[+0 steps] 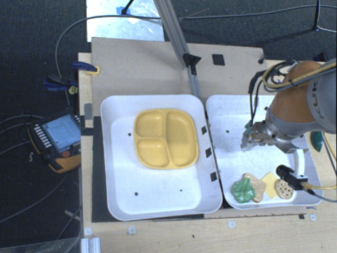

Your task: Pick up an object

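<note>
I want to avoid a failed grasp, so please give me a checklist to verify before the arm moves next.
1. Objects to pick are present: ok. A green leaf-shaped piece, a yellow piece and a cookie-like piece lie near the right bin's front edge.
2. Gripper is above an object: not ok, it hovers over bare bin floor behind the pile.
3. Finger opening: cannot tell.
4. Gripper is free of any object: cannot tell.
5. Objects are separated: not ok, they touch or overlap.
6. Yellow divided plate is out of the way: ok, in the left bin.
</note>
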Robot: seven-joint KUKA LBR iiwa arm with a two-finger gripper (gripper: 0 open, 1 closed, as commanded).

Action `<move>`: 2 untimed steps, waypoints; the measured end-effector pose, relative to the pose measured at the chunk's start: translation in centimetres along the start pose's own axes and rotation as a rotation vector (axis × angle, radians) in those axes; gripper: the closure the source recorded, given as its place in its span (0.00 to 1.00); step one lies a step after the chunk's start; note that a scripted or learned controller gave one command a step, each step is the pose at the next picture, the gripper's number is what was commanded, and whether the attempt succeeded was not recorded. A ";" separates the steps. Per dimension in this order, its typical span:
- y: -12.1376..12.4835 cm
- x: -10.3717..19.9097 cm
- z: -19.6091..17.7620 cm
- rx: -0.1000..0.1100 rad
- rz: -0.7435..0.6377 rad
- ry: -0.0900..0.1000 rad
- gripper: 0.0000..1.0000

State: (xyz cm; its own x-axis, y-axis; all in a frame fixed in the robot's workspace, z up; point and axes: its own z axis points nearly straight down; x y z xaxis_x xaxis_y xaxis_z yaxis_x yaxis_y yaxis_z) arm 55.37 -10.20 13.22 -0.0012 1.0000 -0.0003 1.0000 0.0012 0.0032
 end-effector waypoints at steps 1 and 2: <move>-0.1 -0.7 -4.6 -0.002 0.002 -0.001 1.00; 0.0 -0.6 -11.0 -0.005 -0.004 -0.001 1.00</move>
State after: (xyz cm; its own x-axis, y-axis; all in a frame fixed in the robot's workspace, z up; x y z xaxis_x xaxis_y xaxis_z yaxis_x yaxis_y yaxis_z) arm 55.28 -10.84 24.26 -0.0048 1.0000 -0.0015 1.0000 0.0048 0.0083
